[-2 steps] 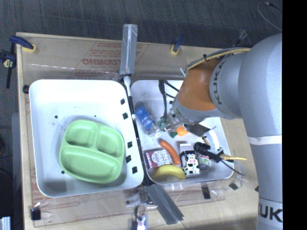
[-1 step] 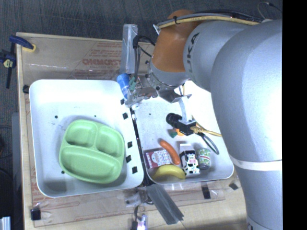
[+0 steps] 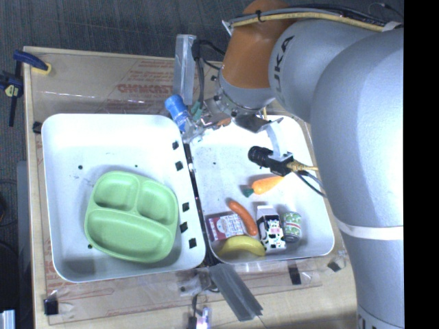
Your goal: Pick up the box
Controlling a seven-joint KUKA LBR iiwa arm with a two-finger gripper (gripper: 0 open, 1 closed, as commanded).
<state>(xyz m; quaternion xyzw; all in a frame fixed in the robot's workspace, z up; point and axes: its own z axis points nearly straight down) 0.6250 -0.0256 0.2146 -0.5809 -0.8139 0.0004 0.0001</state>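
Note:
A small dark red box (image 3: 221, 226) lies flat near the front of the right bin (image 3: 226, 156), beside the divider. A white carton with black cow patches (image 3: 271, 232) stands just to its right. My gripper (image 3: 194, 120) hangs over the back left corner of the right bin, at the wall between the two bins. It is well behind the box and the carton and apart from both. Nothing shows held in it.
Around the box lie a red sausage-like piece (image 3: 241, 216), a banana (image 3: 242, 247), an orange carrot (image 3: 267, 184) and a green can (image 3: 293, 226). A green divided plate (image 3: 132, 216) sits in the left bin (image 3: 75, 142). The arm covers the right bin's right side.

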